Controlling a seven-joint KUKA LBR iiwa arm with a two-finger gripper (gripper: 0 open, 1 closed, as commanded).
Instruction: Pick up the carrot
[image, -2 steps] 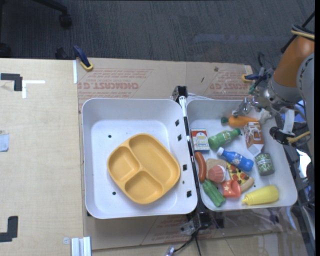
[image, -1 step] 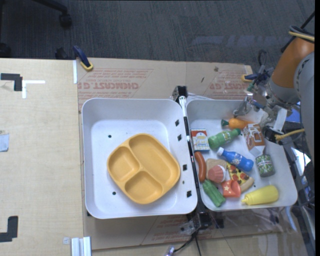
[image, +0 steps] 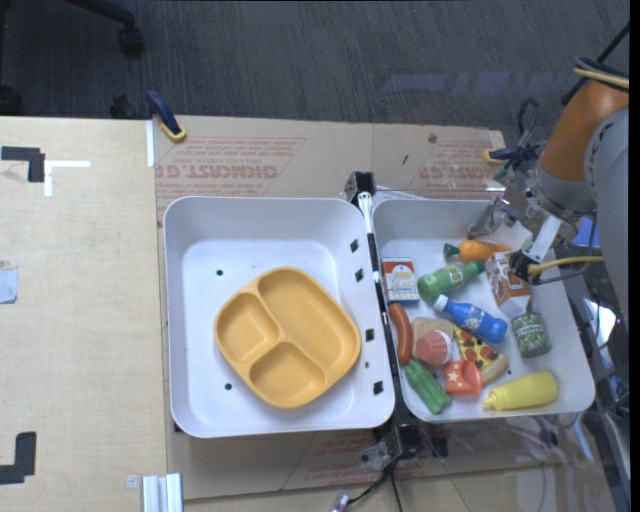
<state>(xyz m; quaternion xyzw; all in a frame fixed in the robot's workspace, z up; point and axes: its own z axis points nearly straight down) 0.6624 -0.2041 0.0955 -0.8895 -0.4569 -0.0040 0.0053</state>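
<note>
— Progress on the carrot?

— I see the arm (image: 585, 140) over the right bin (image: 575, 400), end effector (image: 522, 232) low beside the carrot (image: 482, 250) at its far end. I cannot tell its grip state; the lift remains.

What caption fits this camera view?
Arm reaches over the right bin, tool beside the carrot among toy foods; a yellow tray lies in the left bin.
</note>
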